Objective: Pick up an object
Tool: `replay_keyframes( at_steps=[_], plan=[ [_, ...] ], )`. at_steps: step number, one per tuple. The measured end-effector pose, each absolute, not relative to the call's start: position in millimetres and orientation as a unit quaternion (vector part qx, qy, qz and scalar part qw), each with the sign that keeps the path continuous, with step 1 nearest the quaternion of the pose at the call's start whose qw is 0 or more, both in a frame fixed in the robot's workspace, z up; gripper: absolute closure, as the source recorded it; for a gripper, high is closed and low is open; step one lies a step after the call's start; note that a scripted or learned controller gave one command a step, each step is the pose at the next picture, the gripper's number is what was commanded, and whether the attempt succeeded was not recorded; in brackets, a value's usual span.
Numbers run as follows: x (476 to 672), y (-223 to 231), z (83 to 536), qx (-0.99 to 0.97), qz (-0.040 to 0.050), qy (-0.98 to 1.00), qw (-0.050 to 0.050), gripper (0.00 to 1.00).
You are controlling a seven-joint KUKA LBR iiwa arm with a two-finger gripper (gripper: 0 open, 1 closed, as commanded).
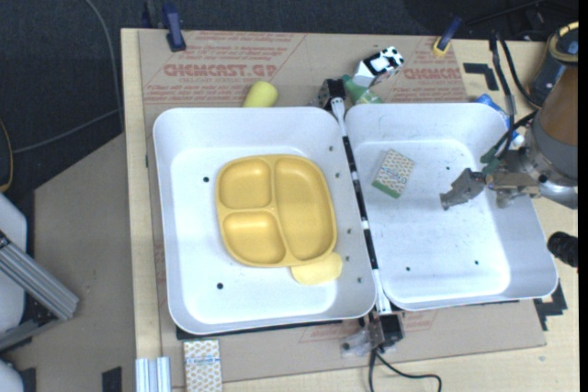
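In the right bin (478, 275) a small green and white patterned box (393, 173) lies flat near the upper left. My gripper (457, 192) reaches in from the right and hangs low over the bin's middle, a short way right of the box and apart from it. Nothing shows between its tips. The left bin (184, 225) holds a yellow divided plate (276, 209), and a pale yellow flat piece (318, 270) pokes out from under the plate's lower edge.
Behind the bins on the cardboard board lie a yellow rounded object (261, 94) and a black-and-white item (381, 62). Blue clamps (172, 26) sit at the board's far edge. Cables (508, 92) run by the arm at the right. A patterned packet (202, 364) rests at the front.
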State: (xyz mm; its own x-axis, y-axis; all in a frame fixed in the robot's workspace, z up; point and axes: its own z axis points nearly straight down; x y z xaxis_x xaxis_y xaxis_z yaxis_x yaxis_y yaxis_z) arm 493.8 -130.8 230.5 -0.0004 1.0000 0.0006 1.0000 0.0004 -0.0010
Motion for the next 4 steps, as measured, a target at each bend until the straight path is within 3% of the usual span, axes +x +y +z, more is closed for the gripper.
replay_keyframes(
  at_steps=[1, 2, 3, 4],
  plan=[
    [527.9, -93.8, 116.5, -0.707, 0.0006, -0.707, 0.001, 0.00],
    [589.5, -196.5, 84.6, -0.708, 0.0006, -0.707, -0.001, 0.00],
    [631.0, -117.2, 164.8, -0.706, -0.0013, -0.708, -0.001, 0.00],
    [628.2, -98.1, 83.4, -0.707, 0.0008, -0.707, 0.002, 0.00]
  ],
)
